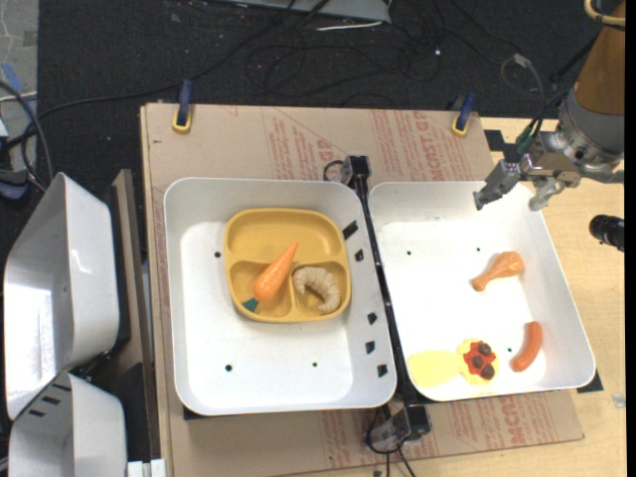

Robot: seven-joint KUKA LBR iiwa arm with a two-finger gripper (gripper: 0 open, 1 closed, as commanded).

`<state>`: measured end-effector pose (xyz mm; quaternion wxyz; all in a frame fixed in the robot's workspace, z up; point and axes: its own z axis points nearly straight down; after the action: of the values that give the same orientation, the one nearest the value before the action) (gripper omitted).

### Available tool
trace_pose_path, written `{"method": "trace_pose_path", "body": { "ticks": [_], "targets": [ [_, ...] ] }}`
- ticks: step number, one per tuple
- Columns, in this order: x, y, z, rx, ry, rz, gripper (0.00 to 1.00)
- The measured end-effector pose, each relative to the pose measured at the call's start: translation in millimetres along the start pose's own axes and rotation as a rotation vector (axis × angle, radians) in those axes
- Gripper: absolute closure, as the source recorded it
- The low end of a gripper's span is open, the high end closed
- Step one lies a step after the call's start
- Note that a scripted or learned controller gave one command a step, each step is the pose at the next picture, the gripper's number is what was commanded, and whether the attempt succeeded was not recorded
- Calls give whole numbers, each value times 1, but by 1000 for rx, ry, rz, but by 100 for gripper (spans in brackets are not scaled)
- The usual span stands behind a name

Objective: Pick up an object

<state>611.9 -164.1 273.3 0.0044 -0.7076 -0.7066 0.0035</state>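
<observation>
Nothing is held yet. The gripper (517, 192) is parked over the top right corner of the right bin (437, 266), fingers spread apart with nothing between them, probably so a drop onto something below can be lined up. The closest target is likely the chicken drumstick (497, 270), lying loose a bit below it. A sausage (527, 346) and a yellow pancake with berries (452, 364) are found near the bottom edge. In the left bin (199, 346), a carrot (276, 271) and a shrimp (318, 288) are kept in a yellow divided plate (248, 232). Red print on the cardboard (298, 132) can't be read properly.
</observation>
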Motion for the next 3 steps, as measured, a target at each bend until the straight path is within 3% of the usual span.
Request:
{"method": "trace_pose_path", "body": {
  "ticks": [1,3],
  "targets": [
    [0,2,-7,-11,-2,-2,0],
    [5,8,99,-7,-1,-1,0]
  ]
}}
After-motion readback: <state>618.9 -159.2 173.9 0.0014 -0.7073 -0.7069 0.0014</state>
